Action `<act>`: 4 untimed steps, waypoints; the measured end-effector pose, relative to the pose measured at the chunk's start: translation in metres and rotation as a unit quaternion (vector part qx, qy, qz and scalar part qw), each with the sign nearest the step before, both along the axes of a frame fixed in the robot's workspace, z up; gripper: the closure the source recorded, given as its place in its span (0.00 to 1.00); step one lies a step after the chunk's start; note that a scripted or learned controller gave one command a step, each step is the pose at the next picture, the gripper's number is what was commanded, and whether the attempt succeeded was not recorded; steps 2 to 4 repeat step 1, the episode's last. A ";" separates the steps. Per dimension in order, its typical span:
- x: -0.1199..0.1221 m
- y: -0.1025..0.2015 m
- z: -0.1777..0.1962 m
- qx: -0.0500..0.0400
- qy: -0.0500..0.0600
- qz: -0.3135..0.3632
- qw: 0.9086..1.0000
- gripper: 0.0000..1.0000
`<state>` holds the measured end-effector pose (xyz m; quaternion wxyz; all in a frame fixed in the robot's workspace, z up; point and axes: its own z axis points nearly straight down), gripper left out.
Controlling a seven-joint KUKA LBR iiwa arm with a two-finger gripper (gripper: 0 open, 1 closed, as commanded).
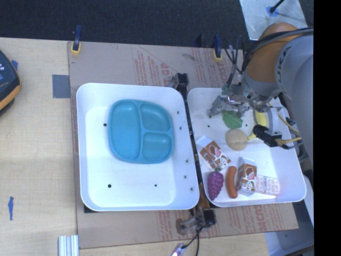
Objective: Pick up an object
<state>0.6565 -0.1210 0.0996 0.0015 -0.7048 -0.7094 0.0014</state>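
Gripper [230,104] is down in the right bin [290,193], at its far end, directly over a green item [233,120]; I can't tell how its jaws stand. Just beside sits a beige ball [236,139]. Purple grapes [214,184] and a sausage [231,182] lie at the near edge. Left bin [90,143] holds a blue divided plate [141,130].

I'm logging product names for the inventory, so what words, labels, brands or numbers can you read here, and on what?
Nothing legible.
Cardboard sheet: red printed lettering, too blurred to read.
Brown snack packet: print too small.
Red-and-white packets: print too small.
Device at the left edge: blurred markings.
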 end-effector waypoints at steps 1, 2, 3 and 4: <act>0.000 -0.047 0.052 -0.001 -0.002 -0.002 1.000 0.00; 0.000 -0.047 0.052 -0.001 -0.002 -0.002 1.000 0.00; 0.000 -0.047 0.052 -0.001 -0.002 -0.002 1.000 0.00; 0.000 -0.047 0.052 -0.001 -0.002 -0.002 1.000 0.00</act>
